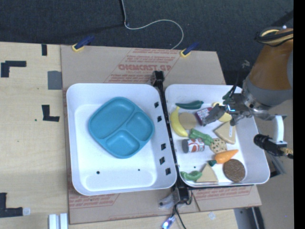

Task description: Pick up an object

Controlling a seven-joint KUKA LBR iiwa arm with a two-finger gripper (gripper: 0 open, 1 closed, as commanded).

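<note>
The gripper (pixel 223 109), its state not to be told, is seen at the right bin's (pixel 252 179) upper part, with a small packet (pixel 204 114) lying just left of it.

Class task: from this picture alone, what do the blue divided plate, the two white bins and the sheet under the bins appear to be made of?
Blue divided plate: probably moulded plastic, matte; uniform colour, soft rounded compartment ridges.
White bins: likely plastic, smooth with slight sheen; thin rounded rims.
Sheet under the bins: cardboard; dull brown with red printed lettering, clipped at the corners.
</note>
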